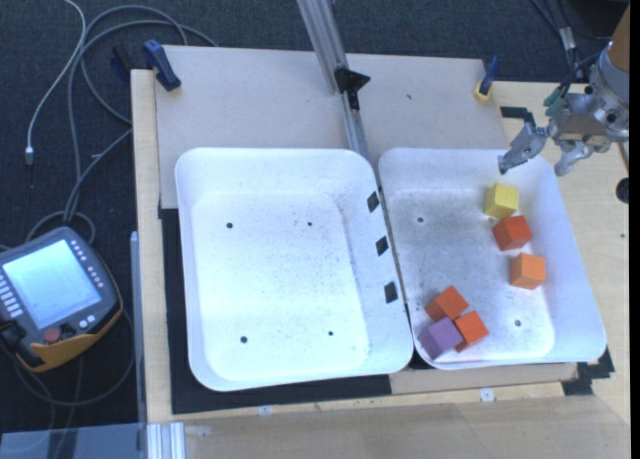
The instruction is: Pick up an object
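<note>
Several small blocks lie in the right bin [425, 197]. A yellow block [502, 200] sits near its far right side, with an orange-red block [511, 233] just below it and an orange block [527, 270] further toward the front. Near the front edge an orange block [447, 303], a purple block [438, 337] and another orange block [471, 329] cluster together. My gripper [545, 154] hangs above the bin's far right corner, up and right of the yellow block. Its two fingers stand apart with nothing between them.
The left bin [270, 267] lies beside the right one. A slanted metal post [320, 17] rises from between the bins at the back. Blue clamps [160, 62] hold the board's corners. A teach pendant [50, 292] rests on the floor at left.
</note>
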Robot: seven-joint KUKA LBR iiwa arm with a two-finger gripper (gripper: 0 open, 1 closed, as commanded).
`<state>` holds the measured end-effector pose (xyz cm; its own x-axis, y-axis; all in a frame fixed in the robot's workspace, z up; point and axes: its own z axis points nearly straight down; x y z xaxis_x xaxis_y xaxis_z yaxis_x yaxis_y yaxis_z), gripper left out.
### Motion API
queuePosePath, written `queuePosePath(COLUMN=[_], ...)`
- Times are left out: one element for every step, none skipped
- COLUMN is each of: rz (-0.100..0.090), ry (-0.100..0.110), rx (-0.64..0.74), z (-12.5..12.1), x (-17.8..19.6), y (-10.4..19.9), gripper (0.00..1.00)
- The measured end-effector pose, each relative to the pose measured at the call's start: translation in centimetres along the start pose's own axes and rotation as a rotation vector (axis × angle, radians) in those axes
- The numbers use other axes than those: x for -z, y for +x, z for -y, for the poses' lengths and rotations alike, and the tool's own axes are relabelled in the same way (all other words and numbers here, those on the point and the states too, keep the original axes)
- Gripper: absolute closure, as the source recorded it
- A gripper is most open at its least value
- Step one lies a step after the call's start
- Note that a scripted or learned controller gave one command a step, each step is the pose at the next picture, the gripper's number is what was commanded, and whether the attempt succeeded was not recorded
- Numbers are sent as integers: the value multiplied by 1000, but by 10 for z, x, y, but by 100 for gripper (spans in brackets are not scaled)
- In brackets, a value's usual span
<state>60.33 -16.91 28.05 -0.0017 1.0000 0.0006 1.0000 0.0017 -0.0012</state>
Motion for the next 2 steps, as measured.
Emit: queuePosePath(rz=[-4, 2], ry=[11, -2], rx=[-1, -2], z=[87, 58], x=[-149, -183], y=[62, 39], gripper=[0, 0])
